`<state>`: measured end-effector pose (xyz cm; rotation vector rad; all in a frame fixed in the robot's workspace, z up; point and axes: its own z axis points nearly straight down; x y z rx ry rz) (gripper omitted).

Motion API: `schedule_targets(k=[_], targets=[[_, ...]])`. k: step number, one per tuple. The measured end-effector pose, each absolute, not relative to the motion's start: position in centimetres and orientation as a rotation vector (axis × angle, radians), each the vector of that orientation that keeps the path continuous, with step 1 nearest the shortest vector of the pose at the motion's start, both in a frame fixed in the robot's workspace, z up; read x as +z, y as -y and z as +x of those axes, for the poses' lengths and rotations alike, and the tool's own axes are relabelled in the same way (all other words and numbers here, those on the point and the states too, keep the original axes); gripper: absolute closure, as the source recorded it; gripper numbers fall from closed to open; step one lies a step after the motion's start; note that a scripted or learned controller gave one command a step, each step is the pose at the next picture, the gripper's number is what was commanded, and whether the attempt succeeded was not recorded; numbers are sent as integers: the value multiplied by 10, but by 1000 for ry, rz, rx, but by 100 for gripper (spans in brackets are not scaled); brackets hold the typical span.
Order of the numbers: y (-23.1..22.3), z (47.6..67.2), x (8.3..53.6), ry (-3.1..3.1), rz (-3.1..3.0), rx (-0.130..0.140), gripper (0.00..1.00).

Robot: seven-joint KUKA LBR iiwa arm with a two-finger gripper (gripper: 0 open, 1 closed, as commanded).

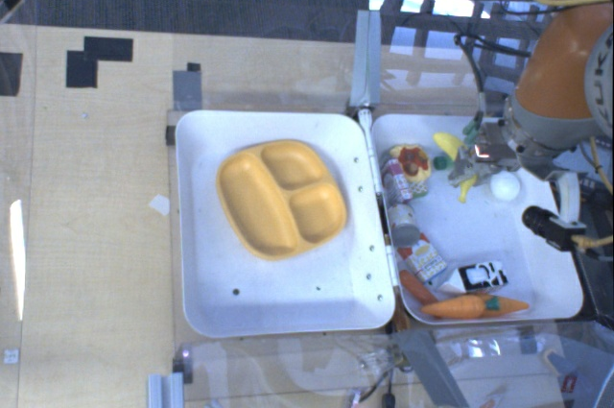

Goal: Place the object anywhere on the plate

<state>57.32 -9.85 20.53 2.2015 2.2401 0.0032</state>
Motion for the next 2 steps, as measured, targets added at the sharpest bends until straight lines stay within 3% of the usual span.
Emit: schedule_targets(k=[1,2], targets=[[26,566,191,-2220,2224,0,100],[-31,598,183,-2354,2080,0,100]])
